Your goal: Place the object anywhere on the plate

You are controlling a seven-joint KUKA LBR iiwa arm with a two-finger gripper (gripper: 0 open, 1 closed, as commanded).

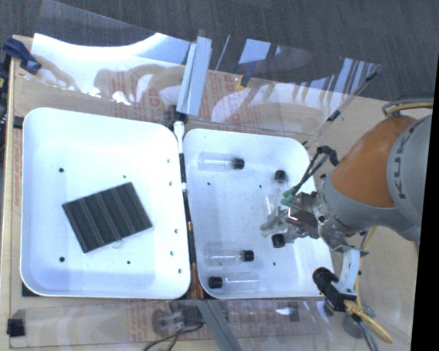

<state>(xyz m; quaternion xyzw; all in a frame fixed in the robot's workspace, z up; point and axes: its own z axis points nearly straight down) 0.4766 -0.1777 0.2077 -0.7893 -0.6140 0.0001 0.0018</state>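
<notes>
The pincer (279,221) hangs low at the right bin's (207,143) right side among clear vials (221,162); its grip I cannot tell. The dark ridged plate (107,216) waits in the left bin (46,127).

Both bins are plain white: the left bin (40,192) and the right bin (230,145). In the left bin lies a dark grey plate (107,216) ribbed with parallel stripes. The clear vials (219,162) in the right bin carry black caps. The arm (378,174) is grey with an orange band. The bench (288,100) is pale tan wood with faint reddish printing.
</notes>
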